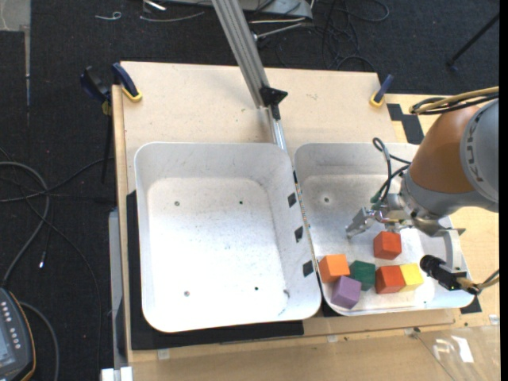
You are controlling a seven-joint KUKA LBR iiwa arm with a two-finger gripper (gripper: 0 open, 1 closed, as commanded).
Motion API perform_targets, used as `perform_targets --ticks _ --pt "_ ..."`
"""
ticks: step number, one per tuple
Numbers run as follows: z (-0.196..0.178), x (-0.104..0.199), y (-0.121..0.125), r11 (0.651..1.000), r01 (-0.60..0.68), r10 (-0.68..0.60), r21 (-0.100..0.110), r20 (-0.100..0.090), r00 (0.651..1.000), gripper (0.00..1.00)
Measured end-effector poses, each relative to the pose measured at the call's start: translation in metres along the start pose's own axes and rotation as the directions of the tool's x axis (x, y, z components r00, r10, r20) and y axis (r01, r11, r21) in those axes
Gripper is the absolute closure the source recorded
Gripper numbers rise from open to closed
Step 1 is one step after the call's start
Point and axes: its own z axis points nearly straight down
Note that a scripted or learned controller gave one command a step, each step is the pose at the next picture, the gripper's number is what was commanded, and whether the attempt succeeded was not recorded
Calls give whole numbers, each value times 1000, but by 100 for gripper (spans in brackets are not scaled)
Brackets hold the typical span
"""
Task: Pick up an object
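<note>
Blocks, six in all, lie in the right bin (341, 161), all toward its near end. Count by colour: two red, one orange, one green, one purple, one yellow. One red block (387, 244) sits apart from the rest, just below the claw (379, 219). The other five form a loose cluster along the near wall: orange block (334, 266) at the left, green block (363, 273) just beside it, purple block (345, 291) in front of those two, second red block (390, 279) to the right of the green, yellow block (411, 275) touching that red one.

Bins, two, white and shallow, side by side on the desk (198, 101); the left bin (159, 165) holds no blocks.

Arm (456, 161), one, grey with an orange band, reaches in from the right over the right bin, wrist bent down toward the bin floor. Claw hangs low over the bin, just above and left of the lone red block; whether its fingers are spread or closed cannot be told, and nothing is seen held.
</note>
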Motion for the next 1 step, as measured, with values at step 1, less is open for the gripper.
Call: perform_targets --ticks 1 --pt "0 -20 -32 1000 -1 1 -3 2 1000 0"
